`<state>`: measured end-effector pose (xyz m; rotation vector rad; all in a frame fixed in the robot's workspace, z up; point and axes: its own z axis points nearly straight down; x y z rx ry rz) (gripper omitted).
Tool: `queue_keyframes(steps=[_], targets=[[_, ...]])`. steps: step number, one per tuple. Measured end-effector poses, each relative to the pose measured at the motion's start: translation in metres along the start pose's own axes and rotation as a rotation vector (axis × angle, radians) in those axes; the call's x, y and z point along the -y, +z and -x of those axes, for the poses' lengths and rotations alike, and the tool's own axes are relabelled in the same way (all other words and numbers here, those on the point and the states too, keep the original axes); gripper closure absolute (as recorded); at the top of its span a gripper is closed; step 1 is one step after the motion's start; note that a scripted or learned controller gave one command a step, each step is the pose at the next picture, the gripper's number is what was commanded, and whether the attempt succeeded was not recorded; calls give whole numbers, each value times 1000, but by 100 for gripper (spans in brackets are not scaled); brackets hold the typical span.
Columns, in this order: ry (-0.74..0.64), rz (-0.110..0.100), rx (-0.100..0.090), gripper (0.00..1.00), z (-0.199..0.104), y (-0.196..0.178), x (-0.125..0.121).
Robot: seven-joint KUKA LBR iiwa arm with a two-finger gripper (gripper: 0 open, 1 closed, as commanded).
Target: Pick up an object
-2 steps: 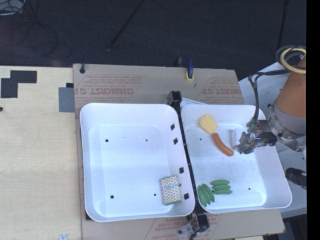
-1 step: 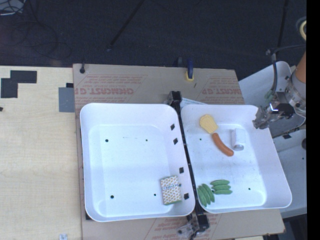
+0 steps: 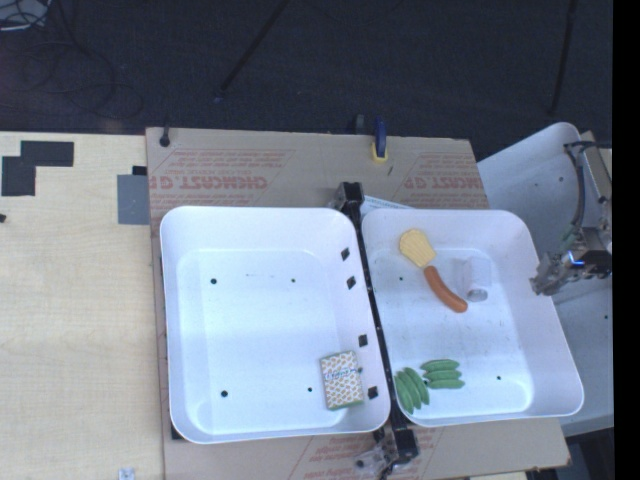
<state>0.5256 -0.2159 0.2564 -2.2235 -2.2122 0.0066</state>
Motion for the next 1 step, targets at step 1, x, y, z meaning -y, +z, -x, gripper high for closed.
queue_keyframes(steps=[1], targets=[[-14,5,-3,100,-64,56,-108]])
